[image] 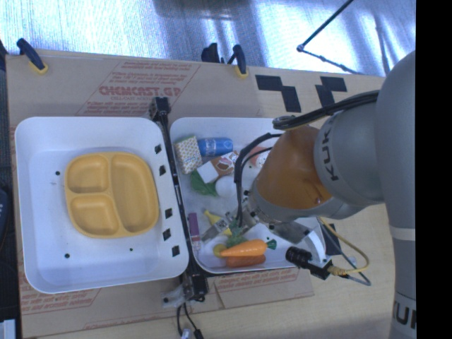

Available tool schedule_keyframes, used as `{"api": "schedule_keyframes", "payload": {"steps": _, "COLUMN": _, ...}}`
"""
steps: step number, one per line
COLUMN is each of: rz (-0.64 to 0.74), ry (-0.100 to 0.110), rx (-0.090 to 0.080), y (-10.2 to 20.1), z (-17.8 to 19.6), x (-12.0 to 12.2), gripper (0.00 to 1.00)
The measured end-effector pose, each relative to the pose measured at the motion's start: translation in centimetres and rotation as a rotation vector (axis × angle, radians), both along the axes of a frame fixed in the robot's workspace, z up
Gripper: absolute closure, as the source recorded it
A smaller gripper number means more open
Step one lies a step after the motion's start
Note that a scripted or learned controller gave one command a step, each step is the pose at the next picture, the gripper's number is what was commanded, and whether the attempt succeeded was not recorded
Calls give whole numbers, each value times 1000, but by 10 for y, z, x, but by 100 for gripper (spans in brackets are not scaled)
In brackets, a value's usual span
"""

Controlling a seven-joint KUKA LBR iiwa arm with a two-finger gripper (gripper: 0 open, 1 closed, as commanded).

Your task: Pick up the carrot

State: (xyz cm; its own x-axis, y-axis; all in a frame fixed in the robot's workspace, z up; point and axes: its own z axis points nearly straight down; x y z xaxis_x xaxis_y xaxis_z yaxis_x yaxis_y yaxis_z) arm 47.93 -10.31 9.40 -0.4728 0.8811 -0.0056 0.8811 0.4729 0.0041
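Observation:
The carrot is orange with a small green tip at its right end. It lies flat along the near wall of the right bin. My gripper reaches down into this bin just above and slightly left of the carrot, under the orange band of the wrist. The bulky wrist hides most of the gripper. Nothing is visibly lifted off the bin floor.
The right bin also holds a blue can, a patterned box, a green leaf, a white egg and a yellow-green piece. A yellow divided plate rests in the left bin.

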Motion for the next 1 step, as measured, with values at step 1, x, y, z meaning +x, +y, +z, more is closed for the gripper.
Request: {"api": "schedule_keyframes", "payload": {"steps": 1, "rz": 7, "ry": 4, "rx": 3, "y": 2, "z": 10, "x": 0, "gripper": 100}}
